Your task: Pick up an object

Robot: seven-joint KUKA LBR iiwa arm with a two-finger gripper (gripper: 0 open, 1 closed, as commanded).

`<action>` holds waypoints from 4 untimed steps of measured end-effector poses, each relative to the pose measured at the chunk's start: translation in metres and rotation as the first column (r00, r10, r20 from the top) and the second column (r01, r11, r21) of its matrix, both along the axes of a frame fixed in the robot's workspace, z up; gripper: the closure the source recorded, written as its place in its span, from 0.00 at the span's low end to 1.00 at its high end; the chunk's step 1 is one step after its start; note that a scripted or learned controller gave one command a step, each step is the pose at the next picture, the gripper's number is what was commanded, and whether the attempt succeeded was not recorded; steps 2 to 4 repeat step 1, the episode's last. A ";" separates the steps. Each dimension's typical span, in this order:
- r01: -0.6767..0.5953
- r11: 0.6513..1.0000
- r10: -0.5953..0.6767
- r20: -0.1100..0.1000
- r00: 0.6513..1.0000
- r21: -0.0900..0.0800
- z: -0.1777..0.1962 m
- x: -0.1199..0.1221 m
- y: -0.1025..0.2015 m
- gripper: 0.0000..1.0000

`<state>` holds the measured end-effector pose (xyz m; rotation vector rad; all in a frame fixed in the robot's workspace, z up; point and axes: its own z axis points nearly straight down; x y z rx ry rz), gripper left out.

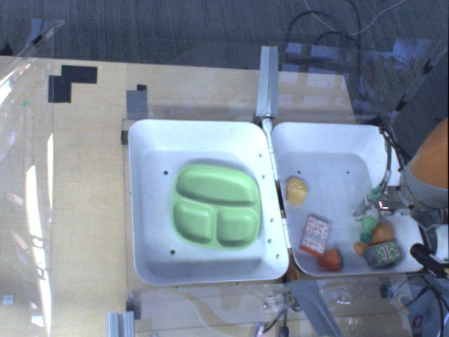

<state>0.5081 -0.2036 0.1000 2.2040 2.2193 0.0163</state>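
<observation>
Two shallow white bins were seen side by side on a pale wooden bench (pixel 84 209). The left bin (pixel 147 258) held a green tray (pixel 215 206) with three compartments, set near the bin's middle and lying flat.

The right bin (pixel 330 146) held the loose objects. A small yellow piece (pixel 296 189) lay near the bin's left wall, about halfway down. Below it and a little to the right, a flat patterned card (pixel 316 234) was lying at a slight tilt. Just beside the card's lower right corner, a red object (pixel 332 260) was resting close to the bin's front edge. Towards the right wall, a green piece (pixel 368 224) and an orange piece (pixel 379 233) were clustered together, touching or nearly so, and a grey mottled ball (pixel 383 254) sat just below them near the front right corner.

The arm (pixel 429 161) was seen entering from the right, its orange band visible above the bin's right wall. The gripper (pixel 377 203) was placed low over the right side of the right bin, just above the green and orange pieces. Its metal parts were small and blurred against the white wall, so it could not be told how it was set, and nothing could be made out as gripped by it. Whether it touched the green piece could not be told either.

Dark cables (pixel 337 12) were looped over the grey floor beyond the bench.
</observation>
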 end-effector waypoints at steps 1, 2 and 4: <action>0.336 0.942 -0.336 -0.012 0.942 0.002 0.126 0.018 0.025 1.00; 0.336 0.942 -0.336 -0.012 0.942 0.002 0.126 0.018 0.025 1.00; 0.336 0.942 -0.336 -0.012 0.942 0.002 0.126 0.018 0.025 1.00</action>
